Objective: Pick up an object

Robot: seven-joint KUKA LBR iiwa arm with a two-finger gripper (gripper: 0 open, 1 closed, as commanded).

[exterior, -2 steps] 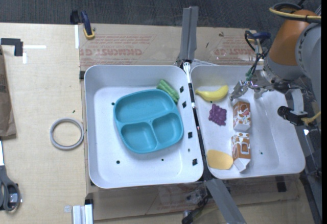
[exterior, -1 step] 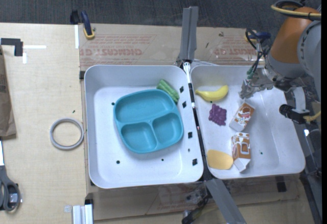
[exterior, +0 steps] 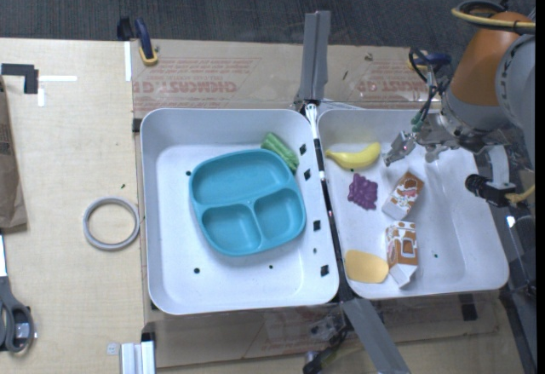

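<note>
The gripper (exterior: 415, 147) hovered with fingers spread, holding nothing, just right of the banana (exterior: 353, 157), upper right of frame.

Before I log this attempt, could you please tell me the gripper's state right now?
Gripper: open, holding nothing, poised over the right bin between the banana and a small carton.

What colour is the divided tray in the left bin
Light blue; the divided tray shows clearly in the camera view.
</note>
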